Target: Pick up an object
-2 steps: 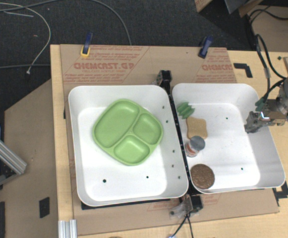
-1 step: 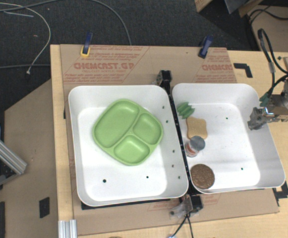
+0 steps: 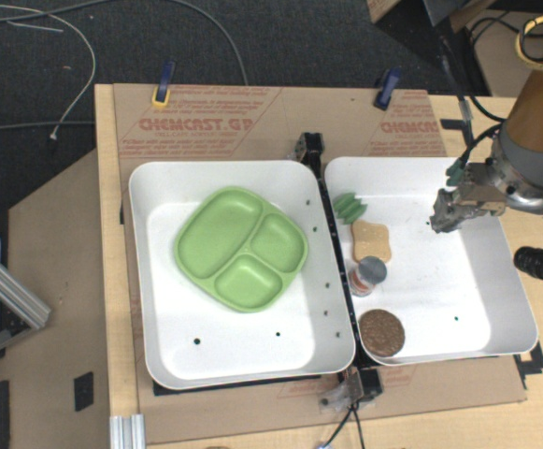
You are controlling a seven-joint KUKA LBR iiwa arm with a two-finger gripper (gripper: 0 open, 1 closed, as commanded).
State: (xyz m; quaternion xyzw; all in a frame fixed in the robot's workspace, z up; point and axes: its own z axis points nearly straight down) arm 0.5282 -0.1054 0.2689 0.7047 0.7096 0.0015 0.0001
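Two white bins side by side on the tabletop [image 3: 126, 251], which is faced with printed cardboard. Left bin [image 3: 159, 344] carries a green divided plate [image 3: 242, 248], three compartments, turned at a slant, lying about the middle of the bin. Right bin [image 3: 495, 325] has its things gathered along the 9 o'clock wall: a small green piece [image 3: 350, 207] at roughly 10 o'clock, a tan sponge-like block [image 3: 372, 241] just below it, a small grey-capped item [image 3: 370, 273] touching or nearly touching the block's lower edge, and a brown round disc [image 3: 381, 332] at 7 o'clock by the front rim. The arm [image 3: 535, 129] comes in from 3 o'clock, with the jaws [image 3: 447, 215] hanging over the right bin's upper half, about 1 o'clock of its floor, well apart from the objects at the wall. The fingers are dark and small from here; whether they stand apart or together I cannot tell, and nothing appears between them. Blue clamps [image 3: 164, 80] pin the cardboard at the far edge.
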